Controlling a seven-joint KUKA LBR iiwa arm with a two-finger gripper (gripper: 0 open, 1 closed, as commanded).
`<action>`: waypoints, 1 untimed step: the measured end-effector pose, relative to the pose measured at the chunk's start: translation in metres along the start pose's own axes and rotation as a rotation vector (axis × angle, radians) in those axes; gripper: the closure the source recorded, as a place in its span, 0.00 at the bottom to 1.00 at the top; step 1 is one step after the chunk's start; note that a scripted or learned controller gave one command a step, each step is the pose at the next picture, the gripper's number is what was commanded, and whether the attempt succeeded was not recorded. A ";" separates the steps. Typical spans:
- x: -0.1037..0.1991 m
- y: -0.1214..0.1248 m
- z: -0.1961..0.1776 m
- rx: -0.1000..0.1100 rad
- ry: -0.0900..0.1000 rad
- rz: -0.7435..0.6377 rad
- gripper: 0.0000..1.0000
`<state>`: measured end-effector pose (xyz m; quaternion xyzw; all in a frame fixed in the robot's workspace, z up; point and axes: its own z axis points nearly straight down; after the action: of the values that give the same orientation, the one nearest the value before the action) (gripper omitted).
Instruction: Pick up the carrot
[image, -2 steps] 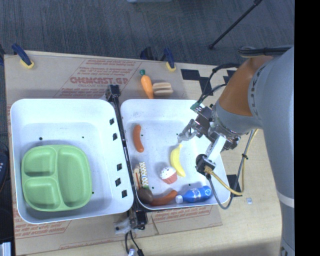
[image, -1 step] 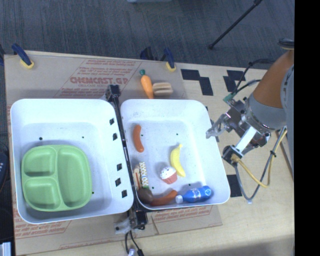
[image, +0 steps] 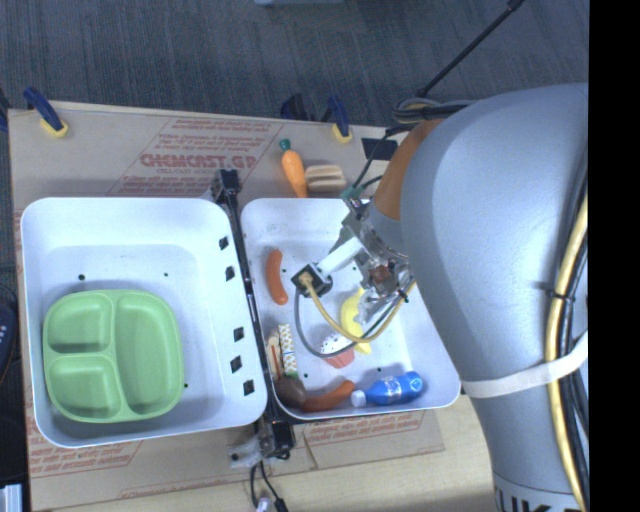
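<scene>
carrot (image: 293, 172) lies outside the bins, gripper (image: 375, 285) over the right bin (image: 300, 225).

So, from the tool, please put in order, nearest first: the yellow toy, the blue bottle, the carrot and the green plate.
Measured from the tool in the camera view:
1. Yellow toy, just below it in the right bin.
2. Blue bottle, at the right bin's near edge.
3. Carrot, outside the bins, beyond them.
4. Green plate, in the left bin.

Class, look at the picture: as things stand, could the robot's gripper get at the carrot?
Probably yes. The carrot lies in the open on the cardboard behind the right bin, beside a small block, with nothing over it. The gripper hangs over that bin.
</scene>
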<state>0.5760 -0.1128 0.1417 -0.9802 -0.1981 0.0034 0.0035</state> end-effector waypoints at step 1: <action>0.052 -0.015 -0.050 -0.003 0.002 0.192 0.00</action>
<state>0.6186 -0.0788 0.1913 -0.9947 -0.1032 0.0024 0.0021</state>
